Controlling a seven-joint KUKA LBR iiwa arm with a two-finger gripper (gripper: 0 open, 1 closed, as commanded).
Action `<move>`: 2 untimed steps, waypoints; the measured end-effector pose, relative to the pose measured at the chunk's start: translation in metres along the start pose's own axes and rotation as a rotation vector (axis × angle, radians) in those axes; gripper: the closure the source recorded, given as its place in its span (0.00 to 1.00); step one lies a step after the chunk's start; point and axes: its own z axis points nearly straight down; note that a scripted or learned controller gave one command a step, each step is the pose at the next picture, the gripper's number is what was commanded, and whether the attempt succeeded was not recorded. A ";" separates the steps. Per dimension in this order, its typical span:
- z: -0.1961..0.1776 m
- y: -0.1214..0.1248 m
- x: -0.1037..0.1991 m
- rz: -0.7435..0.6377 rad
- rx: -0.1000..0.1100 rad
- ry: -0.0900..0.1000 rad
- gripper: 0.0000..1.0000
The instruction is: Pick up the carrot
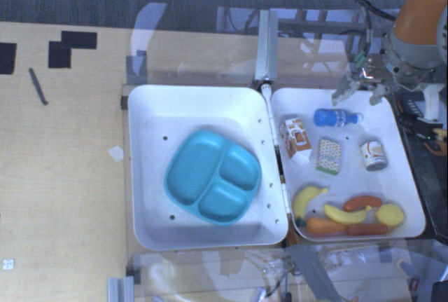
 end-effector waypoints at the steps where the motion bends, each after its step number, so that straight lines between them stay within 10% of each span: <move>1: -0.014 -0.118 0.008 -0.077 -0.001 0.000 0.00; 2: 0.132 -0.154 0.055 -0.078 0.000 0.000 0.00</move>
